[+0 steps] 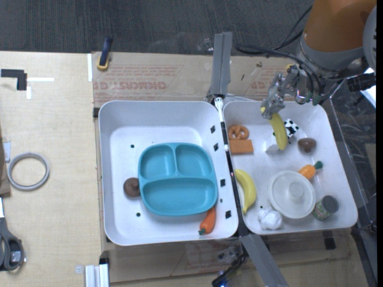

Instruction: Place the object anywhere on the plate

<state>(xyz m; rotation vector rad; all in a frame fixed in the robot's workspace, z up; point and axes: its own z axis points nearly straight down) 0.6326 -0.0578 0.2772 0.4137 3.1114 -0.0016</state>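
The banana point(279, 131) hangs over the right bin point(335, 160), its long axis running near twelve to six, its top end pinched between the fingers of the gripper point(271, 106), which are shut on it. From the banana, the teal plate point(178, 178) lies at about eight o'clock, in the left bin point(114, 160), beyond the raised divider between the two bins. My reading: the carry must go leftward and slightly toward the viewer, keeping the dangling lower end above that divider.
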